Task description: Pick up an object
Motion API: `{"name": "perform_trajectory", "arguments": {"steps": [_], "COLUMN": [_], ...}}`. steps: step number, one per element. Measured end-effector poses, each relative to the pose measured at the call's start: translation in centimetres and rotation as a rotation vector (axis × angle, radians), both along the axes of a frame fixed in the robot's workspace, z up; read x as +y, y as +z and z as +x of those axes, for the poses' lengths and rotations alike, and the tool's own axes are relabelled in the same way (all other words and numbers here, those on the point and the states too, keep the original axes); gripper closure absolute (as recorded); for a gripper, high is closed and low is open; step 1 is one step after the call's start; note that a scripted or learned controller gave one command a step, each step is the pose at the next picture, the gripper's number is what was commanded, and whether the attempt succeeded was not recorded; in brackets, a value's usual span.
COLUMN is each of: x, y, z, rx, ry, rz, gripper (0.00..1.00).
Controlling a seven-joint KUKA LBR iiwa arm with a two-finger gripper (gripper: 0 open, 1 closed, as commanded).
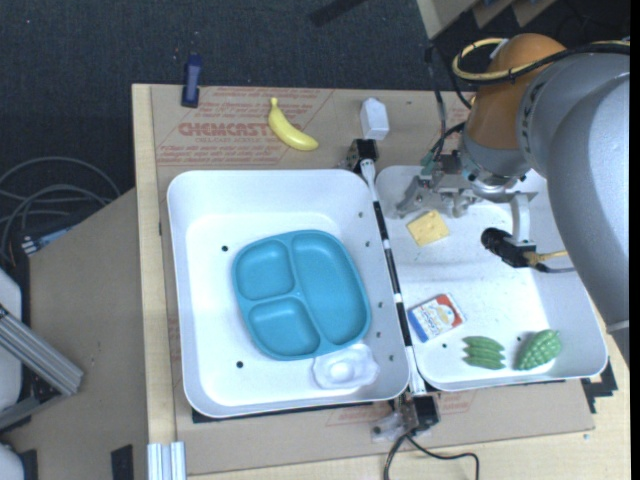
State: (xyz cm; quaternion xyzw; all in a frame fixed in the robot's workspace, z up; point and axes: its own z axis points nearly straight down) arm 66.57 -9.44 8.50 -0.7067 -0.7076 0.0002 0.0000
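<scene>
**Claw low over the cheese in the right bin's far corner**

Camera view: the claw (437,196) hangs at the far end of the right bin (560,298), just above and beside a yellow cheese wedge (429,229). Its metal fingers seem spread narrowly, with nothing between them; the wedge lies on the bin floor, apart from them. Going by position, the wedge is the likeliest pick. To take it well, the claw should centre over the wedge, square its fingers to the flat sides, then drop straight down before closing.

Room is tight there: the divider between the bins (385,248) runs just left of the wedge, and the far wall is close behind the claw. The bin's middle is open. A small carton (436,317), a pea pod (483,351) and a bumpy green piece (538,349) lie well apart near the front rim. The left bin holds a blue tray (300,293); a banana (289,128) lies on the table (230,123).
</scene>
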Motion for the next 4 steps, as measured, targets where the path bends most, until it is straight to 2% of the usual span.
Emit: {"name": "perform_trajectory", "arguments": {"steps": [4], "x": [0.06], "y": [-0.01], "z": [0.09], "rx": [-0.002], "ry": [0.0], "rz": [-0.001], "gripper": [0.0]}}
